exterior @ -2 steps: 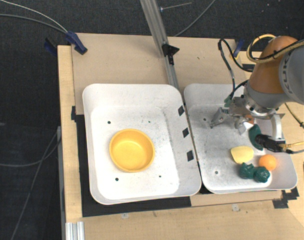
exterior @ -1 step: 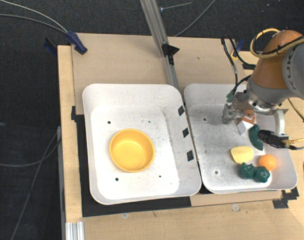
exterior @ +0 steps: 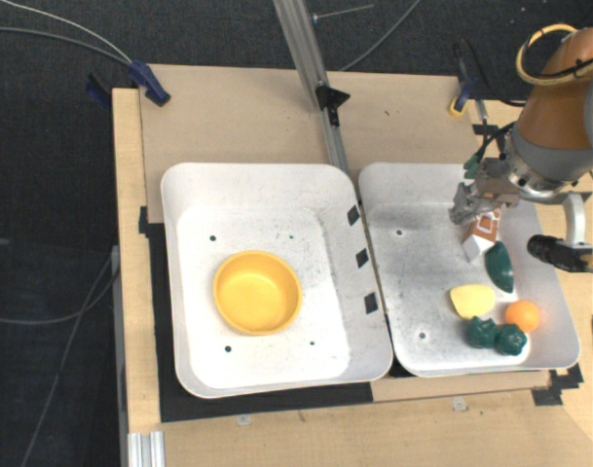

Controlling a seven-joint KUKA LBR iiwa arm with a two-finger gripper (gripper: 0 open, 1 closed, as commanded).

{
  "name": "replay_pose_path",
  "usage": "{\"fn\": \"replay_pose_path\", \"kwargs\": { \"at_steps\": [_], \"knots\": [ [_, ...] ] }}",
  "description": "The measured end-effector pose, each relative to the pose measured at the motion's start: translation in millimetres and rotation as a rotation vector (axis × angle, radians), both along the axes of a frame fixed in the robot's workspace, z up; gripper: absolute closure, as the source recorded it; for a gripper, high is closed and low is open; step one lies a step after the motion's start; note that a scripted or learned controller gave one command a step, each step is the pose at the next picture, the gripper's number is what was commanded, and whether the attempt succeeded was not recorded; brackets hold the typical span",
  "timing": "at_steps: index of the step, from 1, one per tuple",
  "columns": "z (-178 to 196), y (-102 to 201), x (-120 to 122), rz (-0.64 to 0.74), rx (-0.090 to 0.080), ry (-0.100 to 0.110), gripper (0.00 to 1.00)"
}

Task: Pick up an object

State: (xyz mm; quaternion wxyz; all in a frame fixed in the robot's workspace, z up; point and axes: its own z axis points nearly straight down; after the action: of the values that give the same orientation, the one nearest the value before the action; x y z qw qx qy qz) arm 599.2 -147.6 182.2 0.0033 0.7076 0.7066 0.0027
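Objects [exterior: 493, 309] clustered, seemingly just below hand [exterior: 471, 224].

Looking like smooth, slightly glossy plastic: yellow bowl [exterior: 257, 291] in the left bin [exterior: 189, 358]. Appearing as matt white plastic, faintly speckled and scuffed: both bins, the right bin [exterior: 413, 261] too. Showing bare matt wood at the bench [exterior: 228, 115] edges. Gleaming as brushed metal: the pole [exterior: 301, 37] rising from the bench's far edge. Shining smooth and plastic-like: orange ball [exterior: 522, 315] near the right bin's near corner.
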Motion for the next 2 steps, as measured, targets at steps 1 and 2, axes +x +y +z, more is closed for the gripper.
{"fn": "replay_pose_path", "kwargs": {
  "at_steps": [1, 2],
  "knots": [
    [49, 8, 3, 0.003, 0.001, 0.001, 1.0],
    [82, 8, 5, 0.003, 0.0, 0.001, 1.0]
  ]
}}
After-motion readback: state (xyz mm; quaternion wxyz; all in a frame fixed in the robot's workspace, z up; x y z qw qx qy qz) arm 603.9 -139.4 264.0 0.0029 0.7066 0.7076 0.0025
